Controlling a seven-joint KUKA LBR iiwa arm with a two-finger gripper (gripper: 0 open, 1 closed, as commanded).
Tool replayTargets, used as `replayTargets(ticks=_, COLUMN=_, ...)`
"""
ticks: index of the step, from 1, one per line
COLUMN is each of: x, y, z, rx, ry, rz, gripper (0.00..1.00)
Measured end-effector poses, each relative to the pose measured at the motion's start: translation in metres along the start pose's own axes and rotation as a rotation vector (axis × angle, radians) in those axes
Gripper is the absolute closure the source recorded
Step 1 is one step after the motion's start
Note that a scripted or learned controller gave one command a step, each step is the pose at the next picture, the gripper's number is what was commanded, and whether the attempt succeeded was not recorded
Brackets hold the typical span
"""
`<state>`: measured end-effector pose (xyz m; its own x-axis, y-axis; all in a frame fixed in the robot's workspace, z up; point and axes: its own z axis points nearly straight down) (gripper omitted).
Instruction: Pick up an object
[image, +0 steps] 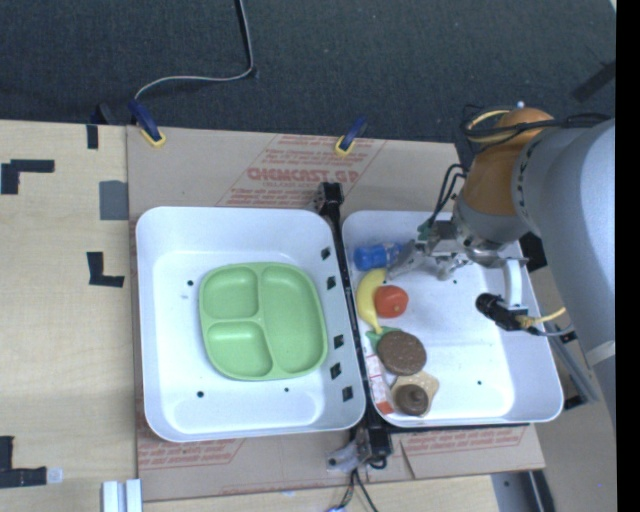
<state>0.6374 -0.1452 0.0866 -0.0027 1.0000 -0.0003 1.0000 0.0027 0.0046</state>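
My gripper (420, 264) hangs over the upper left part of the right bin (500, 385), below the orange-banded wrist (492, 190). It looks open, with nothing between the fingers. Just left of it lies a blue object (370, 255). A yellow banana (367, 300) and a red-orange ball (392, 301) lie a little below that, apart from the gripper. Further down the bin's left side are a brown disc (402, 352) and a small brown ring on a tan piece (412, 398).
The left bin (170, 240) holds a green divided plate (263, 320). A black divider (340, 300) runs between the bins. A flat packet (373, 375) lies against the right bin's left wall. The arm's grey body (585, 230) overhangs the right side, with a black cable (500, 310) below the wrist.
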Motion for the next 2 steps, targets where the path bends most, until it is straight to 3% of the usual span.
replayTargets(ticks=1, x=0.075, y=-0.018, z=-0.099, rx=0.003, ry=0.001, rz=0.000, gripper=0.00)
replayTargets(ticks=2, x=0.051, y=-0.027, z=-0.026, rx=0.007, ry=0.000, rz=0.002, gripper=0.00)
